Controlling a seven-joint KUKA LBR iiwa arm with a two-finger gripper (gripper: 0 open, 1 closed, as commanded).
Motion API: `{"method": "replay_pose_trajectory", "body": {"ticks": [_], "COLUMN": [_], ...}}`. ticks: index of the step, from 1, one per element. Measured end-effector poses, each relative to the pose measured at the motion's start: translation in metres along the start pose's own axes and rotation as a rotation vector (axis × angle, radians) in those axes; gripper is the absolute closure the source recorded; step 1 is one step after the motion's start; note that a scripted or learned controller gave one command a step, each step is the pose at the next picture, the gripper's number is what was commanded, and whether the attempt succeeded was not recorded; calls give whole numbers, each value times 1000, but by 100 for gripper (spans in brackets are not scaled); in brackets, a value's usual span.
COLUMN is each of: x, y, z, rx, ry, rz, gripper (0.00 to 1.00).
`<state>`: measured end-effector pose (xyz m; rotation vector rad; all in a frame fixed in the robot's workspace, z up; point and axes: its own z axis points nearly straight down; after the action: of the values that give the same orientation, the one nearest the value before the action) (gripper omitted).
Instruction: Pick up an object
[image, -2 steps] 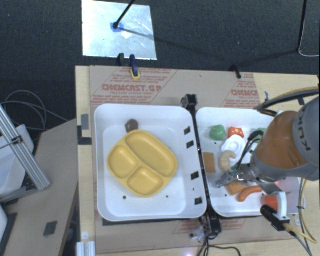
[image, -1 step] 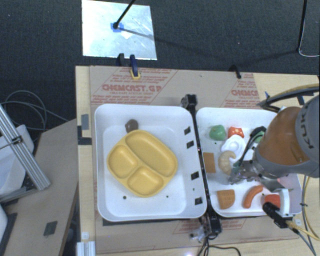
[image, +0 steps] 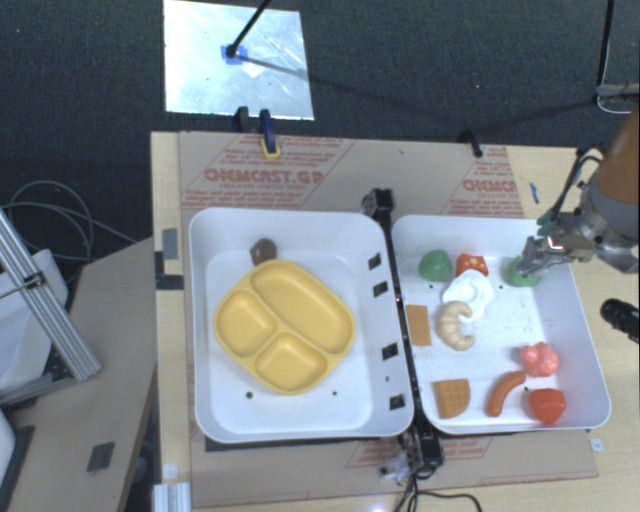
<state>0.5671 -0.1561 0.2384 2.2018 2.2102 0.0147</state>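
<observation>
— Where is the arm from your seat?

— I see it reaching in from the right, its wrist low over the upper right corner of the right bin (image: 590, 330). The orange band sits up by the edge of the view. The pincer (image: 535, 262) points left and down, toward the bin's back rim.

— Is it clenched or released?

— I can't tell. Its tip is a small grey blur against a green piece (image: 520, 273), and I can't separate the 2 parts of it. The tip appears to touch that green piece or sit right over it; I can't say it is grasped.

— What else is in that bin?

— A green round item (image: 435, 265), a red one (image: 472, 265) just beside it, a white lump (image: 472, 293) with a croissant (image: 457, 327) against it, a cracker (image: 417, 325), a toast-coloured wedge (image: 451, 397), a sausage (image: 503, 392), a pink piece (image: 539, 358) and a red piece (image: 547, 404).

— And the left bin (image: 215, 400)?

— A yellow 3-compartment plate (image: 285, 325), with a small brown object (image: 263, 250) just behind it. Both bins sit on the counter (image: 330, 165).
</observation>
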Motion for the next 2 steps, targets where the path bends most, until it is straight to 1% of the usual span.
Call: {"method": "replay_pose_trajectory", "body": {"ticks": [1, 2], "x": [3, 38], "y": [-6, -57], "z": [10, 72], "rx": [20, 29], "ry": [8, 12], "rz": [0, 2], "gripper": [0, 0]}}
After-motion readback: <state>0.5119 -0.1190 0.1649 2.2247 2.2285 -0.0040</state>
